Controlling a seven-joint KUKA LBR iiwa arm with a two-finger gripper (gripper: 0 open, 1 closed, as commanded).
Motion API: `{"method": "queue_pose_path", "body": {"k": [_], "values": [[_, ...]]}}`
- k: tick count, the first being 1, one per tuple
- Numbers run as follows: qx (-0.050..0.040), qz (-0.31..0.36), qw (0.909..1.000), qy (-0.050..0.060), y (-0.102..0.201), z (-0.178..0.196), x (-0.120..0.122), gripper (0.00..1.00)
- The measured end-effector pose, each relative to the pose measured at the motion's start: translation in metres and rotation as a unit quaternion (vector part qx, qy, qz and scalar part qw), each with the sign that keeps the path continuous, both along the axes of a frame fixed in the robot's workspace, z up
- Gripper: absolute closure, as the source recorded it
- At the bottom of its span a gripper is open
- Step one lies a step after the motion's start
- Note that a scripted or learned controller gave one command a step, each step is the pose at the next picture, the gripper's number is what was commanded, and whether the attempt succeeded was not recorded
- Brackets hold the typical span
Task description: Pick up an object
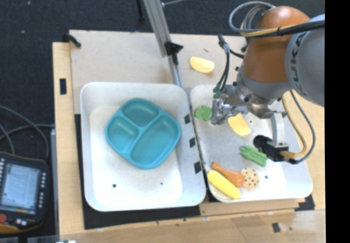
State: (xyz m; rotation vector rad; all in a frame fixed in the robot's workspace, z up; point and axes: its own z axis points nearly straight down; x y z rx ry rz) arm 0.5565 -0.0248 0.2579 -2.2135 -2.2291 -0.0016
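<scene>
The robot's fingers [217,111] hung low over the upper left corner of the right bin [298,184], and whether they stood wide or narrow could not be told. A small green object [203,113] lay just beside them, and a yellow wedge [239,125] lay near on the other side. Nothing was visibly held, so the pick seemed not yet made; closing on an item and lifting it appeared to be what was left. Farther down the bin lay a green pod-like toy [253,154], a carrot [227,173], a yellow corn-like piece [223,184] and a speckled round piece [250,178]. The left bin [90,187] held a blue divided plate [143,132]; another yellow object [202,64] sat on the surface [109,56] beyond.
</scene>
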Motion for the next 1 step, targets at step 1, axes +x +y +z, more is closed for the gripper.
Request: {"method": "queue_pose_path", "body": {"k": [1], "values": [[-0.0005, -0.001, 1.0000, 0.001, 0.0479, -0.0066, -0.0326, 1.00]]}}
